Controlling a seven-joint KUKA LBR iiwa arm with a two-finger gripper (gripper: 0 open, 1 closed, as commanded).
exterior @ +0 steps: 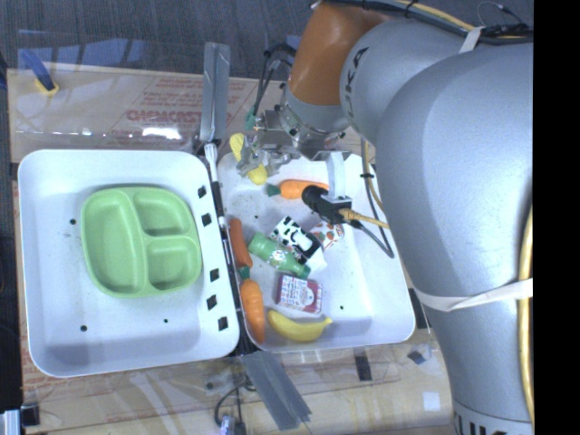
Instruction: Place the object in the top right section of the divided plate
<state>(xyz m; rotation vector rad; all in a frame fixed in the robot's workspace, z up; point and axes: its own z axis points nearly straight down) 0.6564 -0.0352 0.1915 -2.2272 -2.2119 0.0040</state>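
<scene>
You are seeing gripper [256, 155] hanging over right bin [385, 311], yellow item [238, 144] beside it; jaws' state unclear. Plate [141, 241] lying in left bin [45, 243].

A wooden bench [118, 107] under clear plastic sheeting stands against a dark grey ribbed backdrop [136, 7].

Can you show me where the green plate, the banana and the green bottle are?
green plate [140, 239]: camera view, middle of the plate.
banana [297, 326]: camera view, middle of its curve.
green bottle [276, 253]: camera view, its body.

Red lettering on the bench board [168, 107] is perhaps print, too blurred to read.
</scene>
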